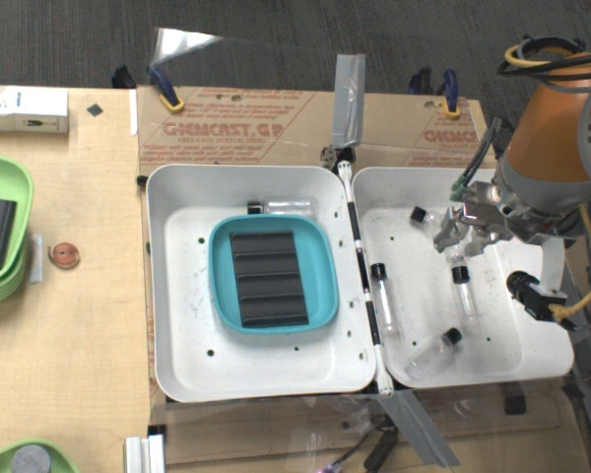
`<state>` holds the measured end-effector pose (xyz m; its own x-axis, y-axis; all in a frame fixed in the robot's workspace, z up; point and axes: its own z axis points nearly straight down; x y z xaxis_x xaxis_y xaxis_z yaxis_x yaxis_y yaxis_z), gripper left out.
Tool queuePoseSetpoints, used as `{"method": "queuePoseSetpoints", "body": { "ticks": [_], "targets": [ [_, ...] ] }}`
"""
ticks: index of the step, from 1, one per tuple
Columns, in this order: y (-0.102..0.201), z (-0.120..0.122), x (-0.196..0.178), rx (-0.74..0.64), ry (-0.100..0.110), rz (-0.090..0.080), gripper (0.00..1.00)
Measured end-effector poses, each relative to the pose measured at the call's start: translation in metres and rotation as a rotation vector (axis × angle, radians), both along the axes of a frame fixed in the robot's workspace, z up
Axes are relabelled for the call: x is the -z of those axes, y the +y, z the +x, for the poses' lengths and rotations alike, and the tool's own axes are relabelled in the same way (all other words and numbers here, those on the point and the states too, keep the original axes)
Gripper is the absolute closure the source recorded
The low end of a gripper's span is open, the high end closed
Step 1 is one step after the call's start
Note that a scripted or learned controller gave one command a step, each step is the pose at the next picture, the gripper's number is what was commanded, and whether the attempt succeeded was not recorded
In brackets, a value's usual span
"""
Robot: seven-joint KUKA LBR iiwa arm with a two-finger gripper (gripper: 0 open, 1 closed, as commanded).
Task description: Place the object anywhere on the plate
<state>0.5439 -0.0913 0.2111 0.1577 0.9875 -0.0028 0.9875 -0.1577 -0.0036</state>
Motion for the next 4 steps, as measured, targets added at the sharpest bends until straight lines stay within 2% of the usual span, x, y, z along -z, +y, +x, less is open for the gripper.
{"method": "queuePoseSetpoints", "body": {
  "ticks": [1, 2, 3, 4],
  "targets": [
    [0.05, -0.012, 0.021, -0.162, 0.0, 0.002, 1.0],
    [0.131, -0.003, 0.007, -0.318, 0.0, 0.001, 1.0],
    [0.13, -0.003, 0.007, -0.317, 0.0, 0.001, 0.0],
    [0.13, -0.003, 0.006, -0.317, 0.0, 0.001, 0.0]
  ]
}}
